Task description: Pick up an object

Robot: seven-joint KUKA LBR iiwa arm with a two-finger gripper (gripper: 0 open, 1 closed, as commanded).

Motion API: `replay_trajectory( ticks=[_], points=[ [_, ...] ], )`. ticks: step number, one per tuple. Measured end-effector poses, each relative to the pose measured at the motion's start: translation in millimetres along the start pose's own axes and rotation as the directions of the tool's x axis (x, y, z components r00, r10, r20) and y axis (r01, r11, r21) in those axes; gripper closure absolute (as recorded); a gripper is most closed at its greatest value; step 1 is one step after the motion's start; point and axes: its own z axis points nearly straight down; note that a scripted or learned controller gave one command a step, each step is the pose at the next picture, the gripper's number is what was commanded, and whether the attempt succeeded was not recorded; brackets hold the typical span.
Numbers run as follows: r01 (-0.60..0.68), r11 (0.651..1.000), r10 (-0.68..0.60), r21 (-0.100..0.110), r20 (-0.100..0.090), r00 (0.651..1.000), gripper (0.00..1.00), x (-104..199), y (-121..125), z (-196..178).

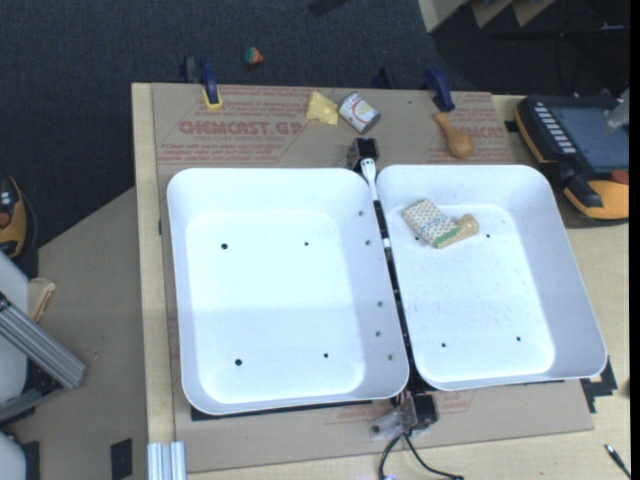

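Two small objects lie together near the back of the right bin (560, 298): a patterned pale block with green and yellow dots (427, 221) and, touching its right side, a tan rounded piece (461, 230). The left bin (190, 298) shows just its white floor with a few dark dots.
Behind the bins, loose items rest on the cardboard bench: a yellow wedge (322, 109), a small white box (358, 112), a tan wooden-handled piece (453, 135). Blue clamps (209, 81) hold the back edge. A black and yellow device (580, 153) sits at the right.
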Motion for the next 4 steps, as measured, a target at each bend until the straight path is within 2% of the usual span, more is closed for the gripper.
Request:
replay_trajectory(
  ticks=[1, 2, 3, 4],
  points=[
    [0.0, 1.0, 0.0, 0.014, -0.003, 1.0, 1.0, 0.6, -0.6, -0.2],
    [-0.003, 1.0, 0.004, 0.031, -0.013, 1.0, 1.0, 40.0, -104.5, 56.8],
    [0.008, 0.999, -0.008, 0.032, -0.014, 1.0, 1.0, 134.6, -78.0, 154.8],
    [-0.01, 1.0, 0.01, 0.024, -0.008, 1.0, 1.0, 57.3, -105.5, 150.0]
  ],
)
